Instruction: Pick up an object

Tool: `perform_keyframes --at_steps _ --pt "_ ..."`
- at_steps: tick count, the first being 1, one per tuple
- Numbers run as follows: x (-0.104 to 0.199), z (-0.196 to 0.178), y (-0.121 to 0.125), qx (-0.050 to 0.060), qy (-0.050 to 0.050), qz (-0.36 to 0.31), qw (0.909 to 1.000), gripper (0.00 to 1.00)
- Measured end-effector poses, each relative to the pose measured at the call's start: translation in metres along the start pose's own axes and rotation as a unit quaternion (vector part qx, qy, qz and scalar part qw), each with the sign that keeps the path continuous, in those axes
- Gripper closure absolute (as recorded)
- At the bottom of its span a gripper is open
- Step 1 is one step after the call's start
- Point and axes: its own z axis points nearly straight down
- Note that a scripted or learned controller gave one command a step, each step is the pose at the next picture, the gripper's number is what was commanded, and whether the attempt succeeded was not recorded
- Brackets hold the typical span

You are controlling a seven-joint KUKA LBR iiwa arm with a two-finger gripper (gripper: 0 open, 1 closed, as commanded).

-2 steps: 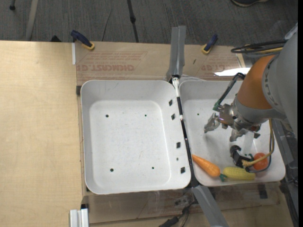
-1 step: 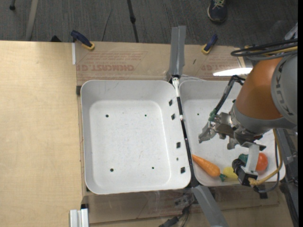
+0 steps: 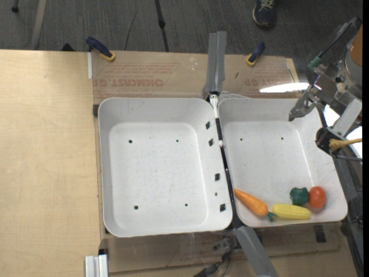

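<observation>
- Nearest, along the front wall of the right bin point(image 3: 340, 180): four toy foods in a loose row. Carrot point(image 3: 250, 201) lies on the slope at the left, tip toward the divider; corn cob point(image 3: 291, 212) lies flat just right of it; a green piece point(image 3: 298, 195), broccoli-like, sits touching a tomato point(image 3: 317, 197) at the right end.
- Handling, judged: all look like hollow moulded plastic, so light, stiff, smooth and probably slippery. Rounded shapes may roll or squirt out of a pinch.
- Best candidates: corn cob or carrot, taken across the narrow width at mid-length. The corn lies close to the bin wall, which may crowd one finger. The tomato is round and pressed against the green piece, so a harder target.
- Left bin point(image 3: 104, 154): nothing to grasp seen on its floor, a few dark marks only.
- Farther back, right side: pincer point(image 3: 301, 111) hangs over the rear right corner of the right bin, well apart from the toys. Whether it is apart or together I cannot tell; nothing is seen in it.
- Step in hand, judged: approach not yet begun; arm must travel forward and descend.
- Far edge of the desk point(image 3: 46, 154): cardboard sheet point(image 3: 150, 77) held by two clamps point(image 3: 101, 48).
</observation>
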Motion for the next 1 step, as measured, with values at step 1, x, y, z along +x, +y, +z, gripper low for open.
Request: perform_keyframes --at_steps 1 --pt "-0.0096 0.1514 -0.0182 0.003 -0.002 0.124 0.9923 0.00"
